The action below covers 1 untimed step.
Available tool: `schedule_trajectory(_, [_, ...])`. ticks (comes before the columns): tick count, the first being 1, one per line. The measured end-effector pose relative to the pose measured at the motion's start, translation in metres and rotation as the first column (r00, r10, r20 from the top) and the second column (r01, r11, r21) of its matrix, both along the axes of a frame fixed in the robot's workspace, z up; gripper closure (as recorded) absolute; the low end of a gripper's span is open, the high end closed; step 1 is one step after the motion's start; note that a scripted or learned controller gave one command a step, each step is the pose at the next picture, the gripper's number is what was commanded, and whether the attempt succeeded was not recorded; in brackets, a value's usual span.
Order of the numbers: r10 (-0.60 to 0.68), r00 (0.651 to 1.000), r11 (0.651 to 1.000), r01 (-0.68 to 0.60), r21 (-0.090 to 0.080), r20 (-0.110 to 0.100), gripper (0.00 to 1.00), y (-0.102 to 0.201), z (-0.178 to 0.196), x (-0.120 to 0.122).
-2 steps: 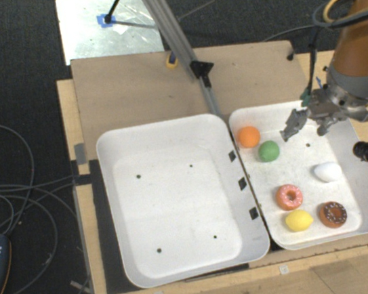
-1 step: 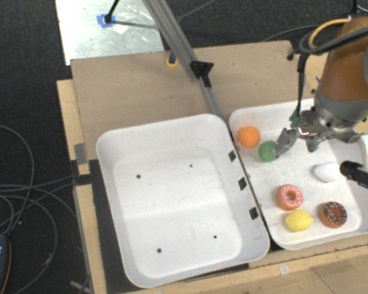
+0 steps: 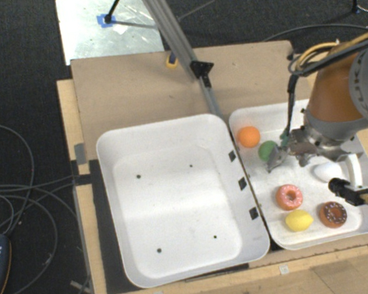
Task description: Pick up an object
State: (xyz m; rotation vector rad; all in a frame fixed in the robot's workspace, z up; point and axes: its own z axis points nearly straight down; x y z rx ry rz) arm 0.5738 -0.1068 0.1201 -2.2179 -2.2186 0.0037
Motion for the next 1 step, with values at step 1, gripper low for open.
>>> schedule_trajectory(1, [-0.001, 1.0, 1.0, 0.001, -0.001, 0.008, 1.0, -0.0011, 0.0141, 0.0023])
